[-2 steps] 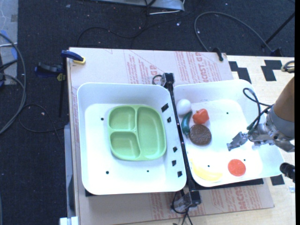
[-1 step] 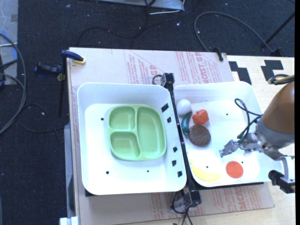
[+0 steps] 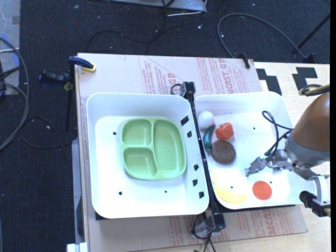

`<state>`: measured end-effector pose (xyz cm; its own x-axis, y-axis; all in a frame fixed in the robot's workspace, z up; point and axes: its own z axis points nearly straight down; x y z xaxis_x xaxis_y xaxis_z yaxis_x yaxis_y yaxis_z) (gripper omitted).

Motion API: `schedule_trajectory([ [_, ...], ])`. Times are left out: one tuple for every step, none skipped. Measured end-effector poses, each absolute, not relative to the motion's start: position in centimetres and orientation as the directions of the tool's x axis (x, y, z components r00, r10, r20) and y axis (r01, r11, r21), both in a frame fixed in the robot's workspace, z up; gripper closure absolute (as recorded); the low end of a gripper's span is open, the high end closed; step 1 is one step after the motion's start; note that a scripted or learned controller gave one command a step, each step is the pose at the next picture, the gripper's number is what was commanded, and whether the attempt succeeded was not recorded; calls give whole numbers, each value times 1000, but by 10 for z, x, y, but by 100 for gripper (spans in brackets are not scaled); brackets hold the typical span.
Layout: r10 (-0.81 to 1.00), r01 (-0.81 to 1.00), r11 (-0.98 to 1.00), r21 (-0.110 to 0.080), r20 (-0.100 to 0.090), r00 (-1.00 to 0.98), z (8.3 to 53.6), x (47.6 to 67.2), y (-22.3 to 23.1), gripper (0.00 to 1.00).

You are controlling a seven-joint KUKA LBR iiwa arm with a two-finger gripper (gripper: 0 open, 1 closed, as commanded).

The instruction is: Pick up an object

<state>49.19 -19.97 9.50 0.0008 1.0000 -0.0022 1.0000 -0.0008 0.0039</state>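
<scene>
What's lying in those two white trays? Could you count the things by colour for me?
Green: 2, the divided plate and a dark green piece
Red or orange: 2, a chunky one and a flat round one
White: 1, a ball
Brown: 1, a round disc
Yellow: 1, a curved piece
Total: 7

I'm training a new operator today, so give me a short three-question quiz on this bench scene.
1. True or false: the green tray lies in the right bin.
2. Which lies nearest the gripper: A) white ball B) red disc C) green tray?
3. What lies just below the orange block in the view?

Key: 1. False, it lies in the left bin. 2. B. 3. The brown disc.
</scene>
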Motion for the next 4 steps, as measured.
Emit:
schedule_trajectory([
  [1000,1000,-1,11,-5,1,107,494,-201,100],
  [1000,1000,0,3,-1,0,149,493,-200,100],
  [1000,1000,1,4,-1,-1,209,495,-193,100],
  [1000,1000,1,3,-1,-1,253,496,-193,100],
])
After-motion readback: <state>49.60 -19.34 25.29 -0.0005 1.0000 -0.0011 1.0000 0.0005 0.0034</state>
